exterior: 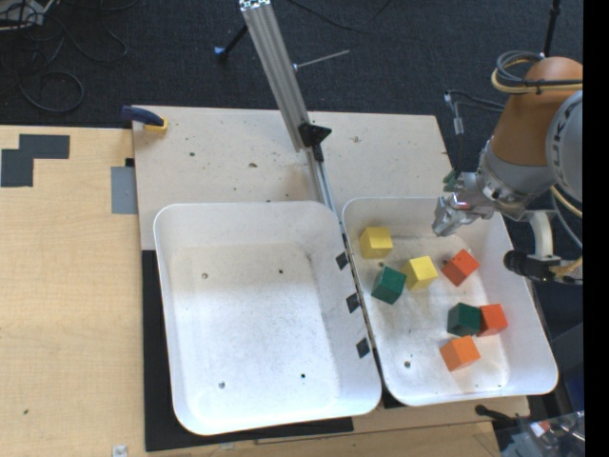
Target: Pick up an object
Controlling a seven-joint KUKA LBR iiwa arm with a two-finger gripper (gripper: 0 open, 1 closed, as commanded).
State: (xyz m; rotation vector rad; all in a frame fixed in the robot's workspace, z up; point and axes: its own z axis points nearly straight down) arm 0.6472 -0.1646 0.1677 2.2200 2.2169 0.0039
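- The table (57,284) is pale wood on the far left, with grey patches set in it near its upper left part.
- A lighter speckled board (238,155) lies behind the two bins, and a small blue and yellow clamp (145,118) sits at its back left corner.
- The left bin (181,388) is white and shallow, with a few small dark specks on its floor.
- A slanted aluminium rail (276,65) comes down from the top of the view to the seam between the two bins; three small black clips (353,302) sit along that seam.
- The right bin (533,369) holds the blocks.
- A yellow block (375,241) lies near the back left of that bin.
- A green block (388,285) sits just in front of it, touching or nearly touching a second yellow block (422,271) on its right.
- A red-orange block (460,267) lies near the middle right.
- A dark green block (464,319) rests against a red block (493,319) further forward.
- An orange block (461,352) sits at the front, just below that pair.
- The hand (449,219) hangs over the back part of the right bin, above and behind the red-orange block; no block is between its fingers, and I cannot tell how far apart they stand.
- The grey arm with its orange band (533,127) reaches in from the right edge.
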